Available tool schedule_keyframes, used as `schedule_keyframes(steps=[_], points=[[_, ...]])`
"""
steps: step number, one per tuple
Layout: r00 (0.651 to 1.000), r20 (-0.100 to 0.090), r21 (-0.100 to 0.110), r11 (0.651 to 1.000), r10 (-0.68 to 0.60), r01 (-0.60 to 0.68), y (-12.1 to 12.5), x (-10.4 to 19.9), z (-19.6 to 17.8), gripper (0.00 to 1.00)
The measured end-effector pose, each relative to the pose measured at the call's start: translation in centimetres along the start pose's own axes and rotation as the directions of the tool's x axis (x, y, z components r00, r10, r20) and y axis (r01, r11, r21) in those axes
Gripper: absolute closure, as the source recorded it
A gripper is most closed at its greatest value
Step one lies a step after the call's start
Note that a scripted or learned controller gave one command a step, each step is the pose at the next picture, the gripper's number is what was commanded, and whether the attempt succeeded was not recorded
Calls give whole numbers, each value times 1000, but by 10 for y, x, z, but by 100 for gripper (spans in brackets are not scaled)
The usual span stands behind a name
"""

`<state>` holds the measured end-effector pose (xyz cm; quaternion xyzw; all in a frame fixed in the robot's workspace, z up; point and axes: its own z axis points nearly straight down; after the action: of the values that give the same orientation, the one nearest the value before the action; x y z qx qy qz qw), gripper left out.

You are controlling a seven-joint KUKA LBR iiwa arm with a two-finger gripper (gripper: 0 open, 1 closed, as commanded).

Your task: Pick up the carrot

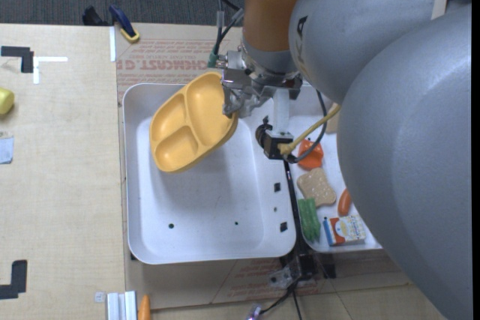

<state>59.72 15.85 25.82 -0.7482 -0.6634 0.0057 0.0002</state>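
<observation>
A small orange piece [344, 201], likely the carrot, lies in the right bin [352, 245], partly hidden under the arm. My gripper [234, 103] is over the top right corner of the left bin [202, 236], well up and left of the carrot. Its fingers are closed on the rim of a yellow divided plate [187, 127]. The plate hangs tilted above the left bin's floor.
The right bin also holds a red-orange item [310, 154], a slice of toast [316, 187], a green item [308, 218] and a small printed box [346, 230]. A yellow object [4, 101] lies at the far left of the bench. The grey arm covers most of the right side.
</observation>
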Motion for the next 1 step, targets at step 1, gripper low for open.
schedule_keyframes(steps=[1], points=[[997,5,2,997,-78,78,-45,44,13,100]])
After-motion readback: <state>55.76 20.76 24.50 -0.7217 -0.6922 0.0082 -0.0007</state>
